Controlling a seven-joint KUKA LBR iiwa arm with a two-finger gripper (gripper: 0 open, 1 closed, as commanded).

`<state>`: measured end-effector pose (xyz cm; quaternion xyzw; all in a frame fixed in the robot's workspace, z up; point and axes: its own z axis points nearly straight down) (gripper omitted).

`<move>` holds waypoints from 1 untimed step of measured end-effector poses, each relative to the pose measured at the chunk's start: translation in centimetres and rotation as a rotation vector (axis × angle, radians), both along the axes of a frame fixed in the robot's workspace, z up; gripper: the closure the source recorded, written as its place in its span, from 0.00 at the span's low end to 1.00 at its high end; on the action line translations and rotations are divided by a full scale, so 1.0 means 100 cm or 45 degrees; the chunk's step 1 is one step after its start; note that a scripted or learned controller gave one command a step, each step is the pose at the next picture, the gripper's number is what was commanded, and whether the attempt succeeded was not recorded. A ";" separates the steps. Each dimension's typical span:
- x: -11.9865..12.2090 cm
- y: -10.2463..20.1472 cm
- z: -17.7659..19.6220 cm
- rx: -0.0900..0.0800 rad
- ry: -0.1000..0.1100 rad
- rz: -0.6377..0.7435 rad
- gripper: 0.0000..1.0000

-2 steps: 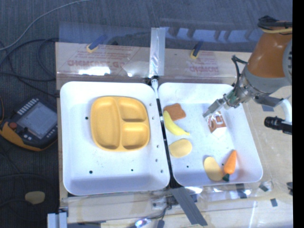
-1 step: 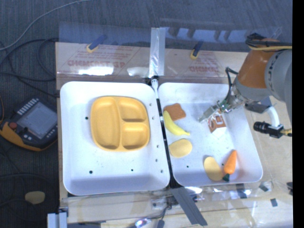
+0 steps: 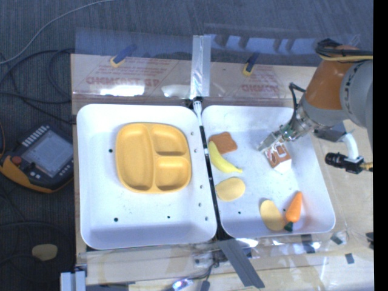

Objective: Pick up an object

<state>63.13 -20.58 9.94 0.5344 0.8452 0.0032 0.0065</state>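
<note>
I take the yellow tray [image 3: 153, 157] as my landmark; it lies flat in the left bin [image 3: 91, 180], its compartments facing up, and nothing sits in them. It is wide and low, a poor candidate for my narrow grip, which is why I judge it better left alone.

Right of the tray, across the divider, the right bin [image 3: 315, 180] holds the loose pieces. Nearest the tray are a banana [image 3: 222, 160] and, touching its upper end, a brown toast-like slice [image 3: 224, 142]. Just below the banana lies a pale yellow round piece [image 3: 230, 189]. Farther right of the tray, near the bin's lower corner, a carrot [image 3: 294, 207] leans against another yellow piece [image 3: 271, 214].

Farthest right of the tray, my fingers [image 3: 276, 143] hang low over a small red-and-white packet [image 3: 279, 157], seemingly touching it. I cannot tell whether they are apart or together, nor that the packet sits between them. I judge this the grasp attempt.
</note>
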 end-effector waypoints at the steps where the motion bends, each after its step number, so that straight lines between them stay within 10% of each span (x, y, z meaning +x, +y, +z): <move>1: 0.001 0.039 0.093 0.002 0.016 -0.040 1.00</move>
